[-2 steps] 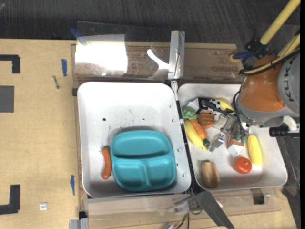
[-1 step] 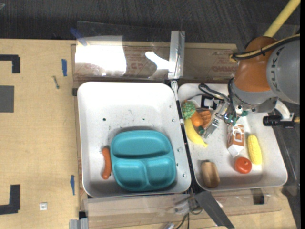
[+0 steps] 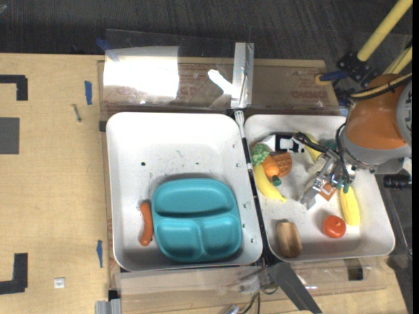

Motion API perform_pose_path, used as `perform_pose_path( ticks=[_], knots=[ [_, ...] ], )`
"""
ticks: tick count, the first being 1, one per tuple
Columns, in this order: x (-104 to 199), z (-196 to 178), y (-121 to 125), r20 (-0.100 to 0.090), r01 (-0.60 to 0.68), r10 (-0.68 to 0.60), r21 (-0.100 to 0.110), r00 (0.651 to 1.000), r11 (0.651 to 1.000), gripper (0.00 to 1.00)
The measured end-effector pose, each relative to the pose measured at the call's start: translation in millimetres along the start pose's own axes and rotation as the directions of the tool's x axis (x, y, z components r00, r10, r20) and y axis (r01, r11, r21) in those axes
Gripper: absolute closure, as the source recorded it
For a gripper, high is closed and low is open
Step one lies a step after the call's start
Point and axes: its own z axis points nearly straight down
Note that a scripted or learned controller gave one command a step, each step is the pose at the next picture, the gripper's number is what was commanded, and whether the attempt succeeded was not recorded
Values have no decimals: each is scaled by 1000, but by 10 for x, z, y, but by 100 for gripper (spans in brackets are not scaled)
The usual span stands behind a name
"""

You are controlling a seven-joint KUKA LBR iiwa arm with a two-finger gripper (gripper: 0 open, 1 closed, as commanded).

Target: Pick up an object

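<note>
Arm's reaching into the right bin (image 3: 383,241) with the gripper (image 3: 319,187) sitting among the toy food: banana (image 3: 265,183), corn cob (image 3: 349,205), little tomato (image 3: 334,226), brown potato-looking thing (image 3: 287,237). Left bin (image 3: 131,136) is holding a teal divided plate (image 3: 195,218) with a hot dog (image 3: 145,222) lying just beside it.

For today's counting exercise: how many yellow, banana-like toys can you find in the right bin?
2. One yellow banana lies by the bin's left wall; a second yellow piece lies right of the gripper. The arm may hide others.
</note>
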Motion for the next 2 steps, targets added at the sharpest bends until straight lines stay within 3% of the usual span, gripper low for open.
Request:
perform_pose_path(
  ticks=[1,2],
  knots=[
    [-615,18,624,-8,-93,93,4,996,996,0],
    [-643,-115,647,6,-88,88,-1,996,996,100]
  ],
)
